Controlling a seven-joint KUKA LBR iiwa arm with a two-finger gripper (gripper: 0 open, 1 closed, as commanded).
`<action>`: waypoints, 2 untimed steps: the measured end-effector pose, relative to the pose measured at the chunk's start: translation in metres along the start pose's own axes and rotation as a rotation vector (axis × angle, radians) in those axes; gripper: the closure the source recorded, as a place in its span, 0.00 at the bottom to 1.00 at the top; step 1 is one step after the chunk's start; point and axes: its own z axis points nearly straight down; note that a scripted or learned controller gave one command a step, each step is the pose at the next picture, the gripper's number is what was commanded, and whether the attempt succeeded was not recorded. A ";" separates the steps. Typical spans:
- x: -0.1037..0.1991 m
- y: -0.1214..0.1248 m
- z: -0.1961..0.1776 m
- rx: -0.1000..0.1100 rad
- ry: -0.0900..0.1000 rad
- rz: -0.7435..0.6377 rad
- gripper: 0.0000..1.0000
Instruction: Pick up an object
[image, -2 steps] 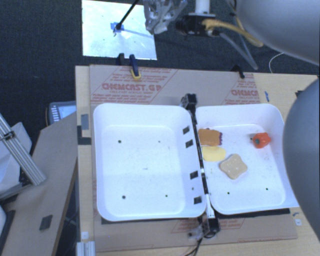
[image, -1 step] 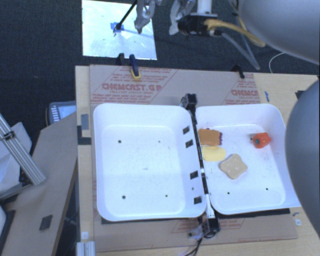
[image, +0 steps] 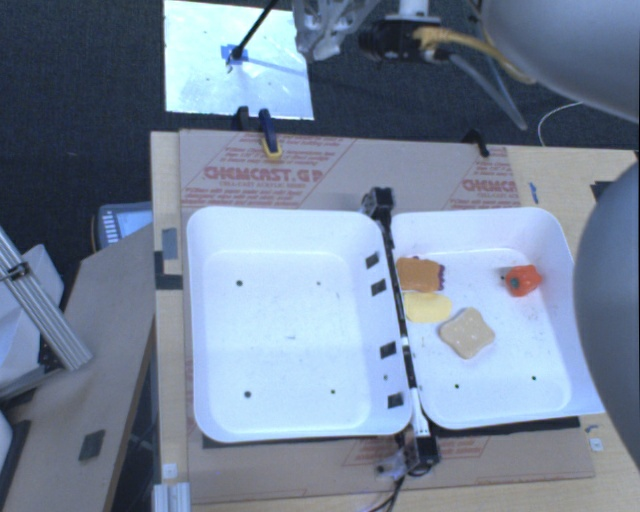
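The right bin (image: 548, 232) holds several small items. An orange-brown piece with a purple edge (image: 420, 274) lies near the divider, and a flat yellow piece (image: 427, 307) touches it just below. A tan bread slice (image: 466, 333) sits beside the yellow piece toward the front. A red-orange, pepper-like object (image: 521, 281) lies apart at the right. My gripper (image: 326, 30) is at the top edge of the view, raised behind the bench and far from all of the items.
The left bin (image: 200, 330) adjoins the right one along a clipped divider (image: 392, 300). A grey arm link (image: 610, 330) looms over the right bin's right rim. A yellow clamp (image: 271, 148) grips the cardboard base. An aluminium bar (image: 40, 310) stands left.
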 end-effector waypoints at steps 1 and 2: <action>0.000 0.000 0.001 0.001 0.000 -0.001 0.00; 0.001 0.000 -0.011 -0.001 0.000 -0.005 1.00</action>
